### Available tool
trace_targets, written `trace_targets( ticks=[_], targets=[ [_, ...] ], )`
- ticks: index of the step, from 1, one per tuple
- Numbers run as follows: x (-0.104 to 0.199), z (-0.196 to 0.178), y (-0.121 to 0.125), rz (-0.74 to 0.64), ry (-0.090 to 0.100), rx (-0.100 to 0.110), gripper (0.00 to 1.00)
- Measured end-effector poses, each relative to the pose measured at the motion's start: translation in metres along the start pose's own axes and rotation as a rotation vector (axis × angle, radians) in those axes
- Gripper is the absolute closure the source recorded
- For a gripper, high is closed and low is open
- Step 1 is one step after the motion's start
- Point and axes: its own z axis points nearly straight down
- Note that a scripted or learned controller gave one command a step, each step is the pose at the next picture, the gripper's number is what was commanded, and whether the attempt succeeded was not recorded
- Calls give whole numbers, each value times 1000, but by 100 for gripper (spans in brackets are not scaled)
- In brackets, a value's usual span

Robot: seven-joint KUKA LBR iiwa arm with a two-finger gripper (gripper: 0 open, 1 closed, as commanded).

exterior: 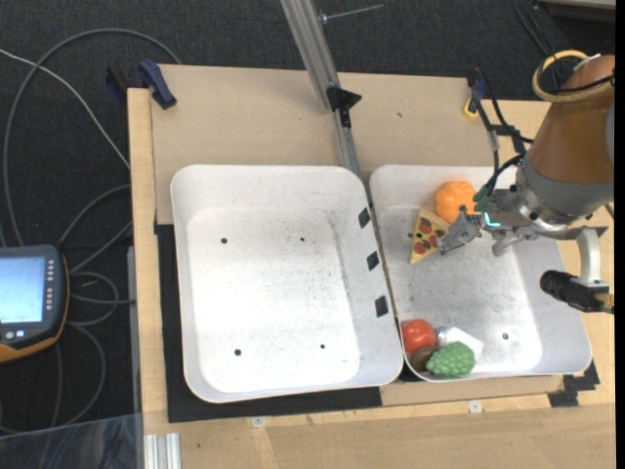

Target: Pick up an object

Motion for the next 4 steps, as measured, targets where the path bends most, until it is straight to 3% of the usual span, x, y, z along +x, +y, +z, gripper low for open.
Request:
trace_targets(
  ticks=[1,3,4],
  targets=[
    [0,-2,1,0,-1,-5,0],
    [-5,98,-7,1,0,1,0],
    [-5,84,-5,0,-1,-7,100]
  ],
)
